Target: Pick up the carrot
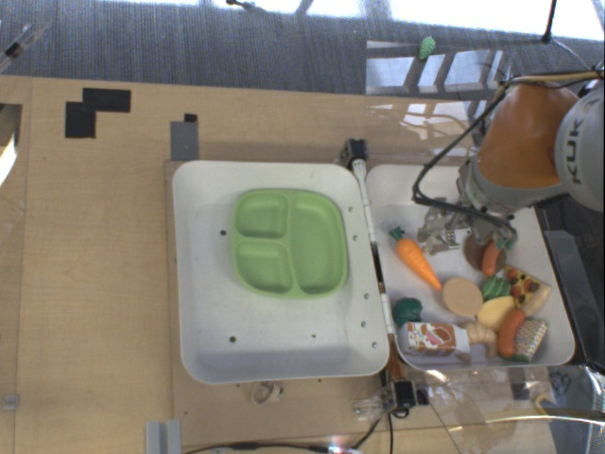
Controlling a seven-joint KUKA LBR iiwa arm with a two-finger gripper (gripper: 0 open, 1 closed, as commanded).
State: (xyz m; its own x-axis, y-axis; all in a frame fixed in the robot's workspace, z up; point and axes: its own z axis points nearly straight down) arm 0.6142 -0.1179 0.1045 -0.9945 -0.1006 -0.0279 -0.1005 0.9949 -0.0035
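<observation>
The carrot (pixel 416 260), orange with a green top, lies at a slant in the left part of the right bin (pixel 378 192). My gripper (pixel 452 232) hangs over the same bin, just right of and slightly above the carrot, under the arm's orange band. Nothing shows between the fingers.
Toy foods crowd the right bin's lower half: a tan disc (pixel 462 297), broccoli (pixel 408 310), a small carton (pixel 433 340), a pizza slice (pixel 525 287), a sausage (pixel 510 332) and corn (pixel 532 339). The left bin (pixel 203 348) holds a green divided plate (pixel 288 242).
</observation>
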